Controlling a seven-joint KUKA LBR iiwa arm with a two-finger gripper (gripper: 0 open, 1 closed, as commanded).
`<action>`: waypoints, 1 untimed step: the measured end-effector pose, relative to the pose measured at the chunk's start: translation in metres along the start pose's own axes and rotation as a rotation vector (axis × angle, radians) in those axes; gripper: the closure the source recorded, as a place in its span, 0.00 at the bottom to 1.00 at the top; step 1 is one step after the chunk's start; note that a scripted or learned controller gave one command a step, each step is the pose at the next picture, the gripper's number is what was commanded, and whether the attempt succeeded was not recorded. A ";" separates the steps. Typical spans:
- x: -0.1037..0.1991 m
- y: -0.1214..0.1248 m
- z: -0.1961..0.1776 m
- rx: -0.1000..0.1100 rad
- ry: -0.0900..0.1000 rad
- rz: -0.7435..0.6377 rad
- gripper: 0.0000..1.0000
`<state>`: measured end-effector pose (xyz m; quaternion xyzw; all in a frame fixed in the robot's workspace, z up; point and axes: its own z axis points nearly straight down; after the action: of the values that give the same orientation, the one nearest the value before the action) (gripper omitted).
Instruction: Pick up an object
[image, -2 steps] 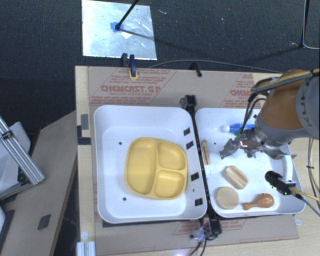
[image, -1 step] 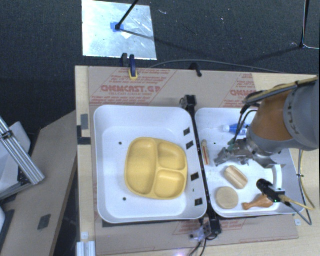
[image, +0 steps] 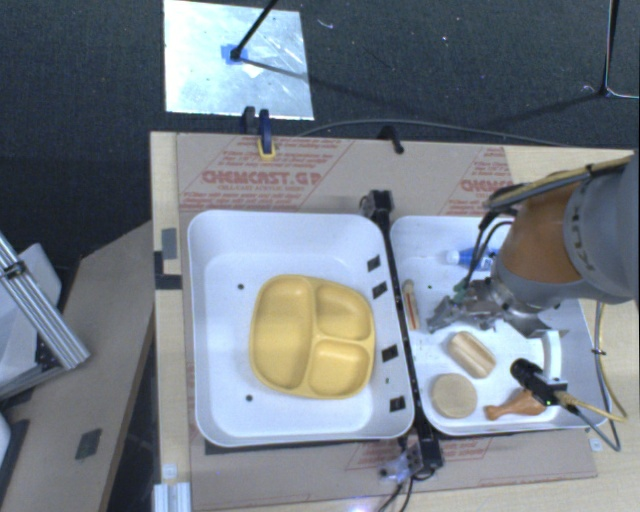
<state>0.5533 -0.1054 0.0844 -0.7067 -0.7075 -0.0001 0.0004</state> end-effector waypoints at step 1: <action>0.000 0.001 -0.011 -0.004 -0.001 -0.001 1.00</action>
<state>0.5543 -0.1056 0.0955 -0.7065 -0.7077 -0.0011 -0.0012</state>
